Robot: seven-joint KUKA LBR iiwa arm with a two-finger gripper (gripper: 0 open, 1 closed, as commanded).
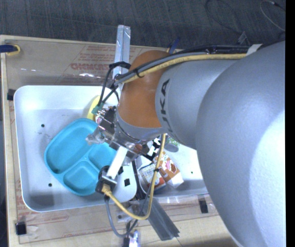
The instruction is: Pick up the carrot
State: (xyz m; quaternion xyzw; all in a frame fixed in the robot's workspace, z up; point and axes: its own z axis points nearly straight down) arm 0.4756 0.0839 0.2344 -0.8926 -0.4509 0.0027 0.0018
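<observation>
From above the desk (44,50), the grey arm (188,117) comes in from the right and covers a good half of what there is to see. Take the blue plate (67,153) as the mark: it is a divided one, lying in the white bin (29,138) towards the bin's left half. The arm's wrist hangs over the plate's right edge, just above its rim.

The jaws sit under the wrist on that same side of the plate. From here I cannot tell whether they are open or closed, or whether anything is between them.

Beyond the plate's far right corner a yellow thing (92,107) peeps out from behind the wrist. To the right of the plate, past the wrist, lies a small packet (170,175) with brown and orange print.

I cannot pick out the carrot with any certainty. My guess is that it lies hidden under the arm, somewhere right of the plate, perhaps near that packet. That leaves its long axis unknown to me too.

If the guess is right, the carrot sits right of the jaws, away from the plate. The next move would have to shift that way before closing.
</observation>
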